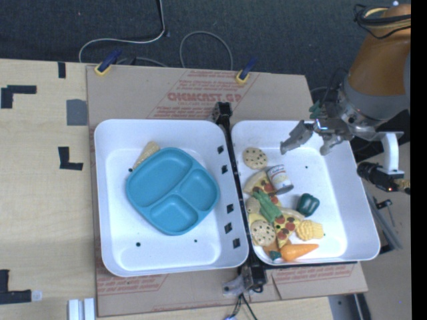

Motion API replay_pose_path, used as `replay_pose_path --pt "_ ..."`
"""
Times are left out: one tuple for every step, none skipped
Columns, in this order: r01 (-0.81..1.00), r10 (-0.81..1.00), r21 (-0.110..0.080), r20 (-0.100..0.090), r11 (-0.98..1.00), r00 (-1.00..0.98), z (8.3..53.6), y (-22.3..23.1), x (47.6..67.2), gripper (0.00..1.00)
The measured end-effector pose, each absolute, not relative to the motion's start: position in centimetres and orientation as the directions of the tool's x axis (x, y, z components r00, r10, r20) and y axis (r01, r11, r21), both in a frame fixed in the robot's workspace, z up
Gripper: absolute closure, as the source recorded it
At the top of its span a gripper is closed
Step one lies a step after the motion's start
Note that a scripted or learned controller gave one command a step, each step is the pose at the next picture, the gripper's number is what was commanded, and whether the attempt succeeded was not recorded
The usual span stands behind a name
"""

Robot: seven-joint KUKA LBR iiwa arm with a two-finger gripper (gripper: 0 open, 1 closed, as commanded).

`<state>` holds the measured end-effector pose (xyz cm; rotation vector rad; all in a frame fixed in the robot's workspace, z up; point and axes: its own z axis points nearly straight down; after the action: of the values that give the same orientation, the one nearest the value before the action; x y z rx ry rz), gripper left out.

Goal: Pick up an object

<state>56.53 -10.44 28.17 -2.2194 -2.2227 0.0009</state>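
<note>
open and holding nothing, the grey two-finger gripper (pixel 311 137) hangs over the far edge of the right shallow white bin (pixel 337 199). well to its left lies the blue three-compartment plastic tray (pixel 173 190). nearer, below-left of the fingers, sit a round cookie (pixel 253 157), small can (pixel 277 176) and green pepper (pixel 307 204).

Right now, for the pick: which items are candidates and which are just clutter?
Candidates, all in the right white bin:
round tan cookie
small labelled can
dark green toy pepper
yellow toy corn
orange toy carrot
Open end effector hovers over that bin's top edge, holding nothing.

Lying about:
blue sectioned plastic plate in the left white bin
cardboard sheet with its clips
</note>
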Motion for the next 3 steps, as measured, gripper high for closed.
replay_pose_path --pt "1.000 1.000 -0.008 0.000 -0.001 0.001 16.0 -13.1 59.0 0.00" --pt "1.000 1.000 0.003 -0.003 0.002 -0.002 8.2 -11.3 60.4 0.00" --pt "1.000 1.000 0.004 -0.002 0.004 -0.004 8.6 -9.4 66.0 0.00"
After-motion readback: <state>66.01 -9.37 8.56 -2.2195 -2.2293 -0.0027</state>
